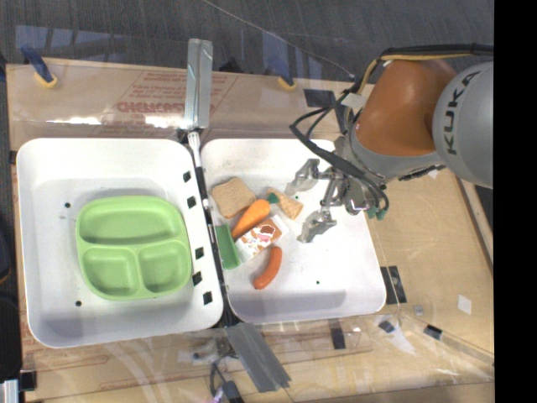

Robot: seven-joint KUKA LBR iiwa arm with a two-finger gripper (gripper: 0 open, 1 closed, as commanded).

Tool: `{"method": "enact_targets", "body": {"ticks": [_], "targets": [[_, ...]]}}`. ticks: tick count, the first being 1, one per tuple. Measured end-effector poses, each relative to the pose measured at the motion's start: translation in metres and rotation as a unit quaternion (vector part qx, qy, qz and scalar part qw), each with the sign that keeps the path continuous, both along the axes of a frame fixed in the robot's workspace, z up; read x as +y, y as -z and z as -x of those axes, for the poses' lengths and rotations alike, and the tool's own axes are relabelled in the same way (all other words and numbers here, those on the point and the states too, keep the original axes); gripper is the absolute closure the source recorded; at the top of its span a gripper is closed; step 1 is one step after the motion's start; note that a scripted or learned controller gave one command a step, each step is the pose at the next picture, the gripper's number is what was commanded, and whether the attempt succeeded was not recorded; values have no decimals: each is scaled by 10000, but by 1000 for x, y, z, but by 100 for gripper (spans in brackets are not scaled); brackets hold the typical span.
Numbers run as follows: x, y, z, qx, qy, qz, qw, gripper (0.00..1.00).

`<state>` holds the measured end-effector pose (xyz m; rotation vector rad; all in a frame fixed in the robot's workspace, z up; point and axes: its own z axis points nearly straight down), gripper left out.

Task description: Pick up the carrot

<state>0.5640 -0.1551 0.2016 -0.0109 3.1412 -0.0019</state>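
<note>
While hovering at 3 o'clock of the carrot (251, 217), gripper (311, 198) spread wide, grasping nothing. Carrot lying tilted in right bin (352, 296), touching bread slice (232, 196) at 11 o'clock and cracker (287, 204) at 2 o'clock (sausage (268, 268) near, at 5 o'clock). Step in hand, judged: approach. Next move: shift toward 9 o'clock, descend astride carrot, close.

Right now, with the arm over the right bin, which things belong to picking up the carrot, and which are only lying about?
Belongs to the job:
carrot, in the right bin
gripper, open, to the right of the carrot, holding nothing

Only lying about:
bread slice
sausage
cracker piece
small printed packet
green stick
green divided plate, in the left bin
</note>
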Motion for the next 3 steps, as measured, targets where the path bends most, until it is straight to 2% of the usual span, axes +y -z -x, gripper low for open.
{"method": "enact_targets", "body": {"ticks": [1,2,3], "targets": [[42,76,-64,23,522,-15,9986,0],[42,61,-68,-30,486,1,9988,100],[76,-86,-66,-70,1175,-4,9930,100]]}}
